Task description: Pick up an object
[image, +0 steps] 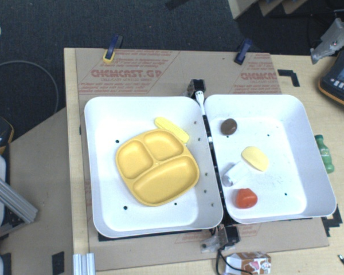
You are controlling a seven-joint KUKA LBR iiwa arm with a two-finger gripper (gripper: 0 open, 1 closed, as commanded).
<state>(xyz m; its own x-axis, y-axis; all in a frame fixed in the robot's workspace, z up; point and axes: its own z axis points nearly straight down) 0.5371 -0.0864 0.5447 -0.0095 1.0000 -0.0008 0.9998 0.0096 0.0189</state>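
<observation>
The left bin (103, 153) holds a yellow divided plate (155, 168) with three compartments, lying flat near the middle. A flat yellow piece (172, 129) rests against the plate's far rim. In the right bin (292, 125) a small brown round object (229, 126) lies at the far left. A pale yellow oval (255, 158) sits near the middle. A red-orange object (246, 198) lies toward the near edge. A small grey-white object (228, 175) lies close to the bin's left wall.
Both bins sit on a brown board (160, 67) held by clamps at the back. A green object (324, 152) lies just outside the right bin's right rim. Cables and a small connector (241, 262) sit at the board's front edge.
</observation>
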